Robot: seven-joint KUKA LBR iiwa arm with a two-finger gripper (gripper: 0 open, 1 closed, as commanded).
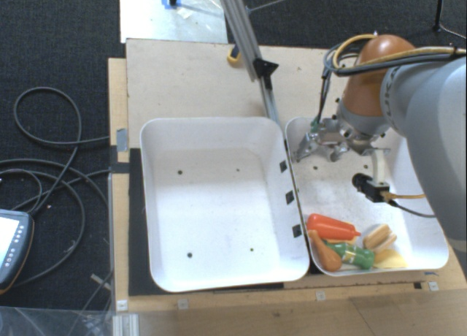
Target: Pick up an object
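Observation:
My gripper hangs over the back left corner of the right bin, below the orange wrist band. It is open with nothing between its fingers. The objects lie bunched at the bin's front edge, well apart from the gripper: a red-orange carrot-like piece, a smaller orange piece, a green toy, a hot-dog bun and a pale yellow piece. The grey arm covers the bin's right rim.
The left bin sits beside the right one, with their walls touching. A slanted metal pole crosses the bench behind the bins. Cables and a tablet lie on the floor to the left.

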